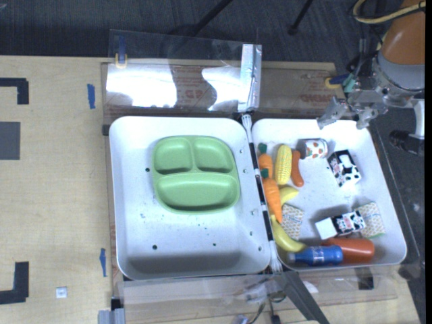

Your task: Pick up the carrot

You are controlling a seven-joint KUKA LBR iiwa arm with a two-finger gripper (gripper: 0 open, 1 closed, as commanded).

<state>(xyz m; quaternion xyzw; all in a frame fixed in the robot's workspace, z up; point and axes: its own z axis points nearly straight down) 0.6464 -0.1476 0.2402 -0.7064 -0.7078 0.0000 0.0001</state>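
The carrot (271,189) is orange and long, lying along the left wall of the right bin (385,181), beside a corn cob (283,164). A shorter orange piece (266,162) lies just above it. My gripper (347,115) hangs over the far right corner of the right bin, well away from the carrot, with its two fingers spread apart and nothing between them.
The left bin (128,201) holds a green divided plate (196,172). The right bin also has a banana (287,238), a blue and orange bottle (334,252), small cow-print cartons (344,167), crackers (293,218) and an orange sausage (297,169). A clear panel (182,76) stands behind the bins.
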